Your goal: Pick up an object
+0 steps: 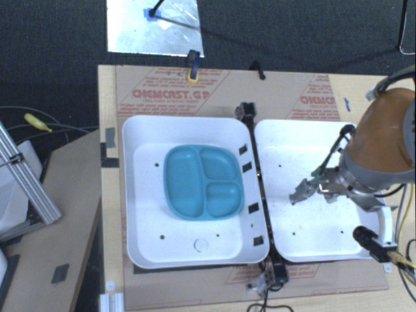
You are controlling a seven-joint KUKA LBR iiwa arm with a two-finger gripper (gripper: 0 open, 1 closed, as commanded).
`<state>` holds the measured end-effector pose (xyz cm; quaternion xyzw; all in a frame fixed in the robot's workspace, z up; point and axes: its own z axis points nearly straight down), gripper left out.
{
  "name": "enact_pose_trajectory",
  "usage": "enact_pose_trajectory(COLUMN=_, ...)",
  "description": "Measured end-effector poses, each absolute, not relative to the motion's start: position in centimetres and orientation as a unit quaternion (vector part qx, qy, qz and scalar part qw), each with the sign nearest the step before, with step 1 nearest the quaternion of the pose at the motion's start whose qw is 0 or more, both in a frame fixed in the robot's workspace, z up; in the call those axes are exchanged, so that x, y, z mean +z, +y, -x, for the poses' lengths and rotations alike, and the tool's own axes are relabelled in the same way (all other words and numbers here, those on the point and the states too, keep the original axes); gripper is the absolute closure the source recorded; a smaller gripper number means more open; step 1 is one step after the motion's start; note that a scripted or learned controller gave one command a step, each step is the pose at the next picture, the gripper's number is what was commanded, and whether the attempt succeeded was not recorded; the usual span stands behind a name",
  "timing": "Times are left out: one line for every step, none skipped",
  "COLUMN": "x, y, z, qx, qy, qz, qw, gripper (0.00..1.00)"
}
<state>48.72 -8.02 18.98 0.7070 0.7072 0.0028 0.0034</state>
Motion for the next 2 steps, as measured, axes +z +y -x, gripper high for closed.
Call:
enact_pose_trajectory(x=19.5, y=-8.0, z=-48.8, qx=0.0019, qy=0.708, qz=-0.707, qw=0.002, gripper=1.0)
enact_pose_trajectory(x=19.0, y=-0.5, z=-48.7, qx=0.0019, qy=0.711, qz=-0.703, qw=-0.001, gripper=1.0)
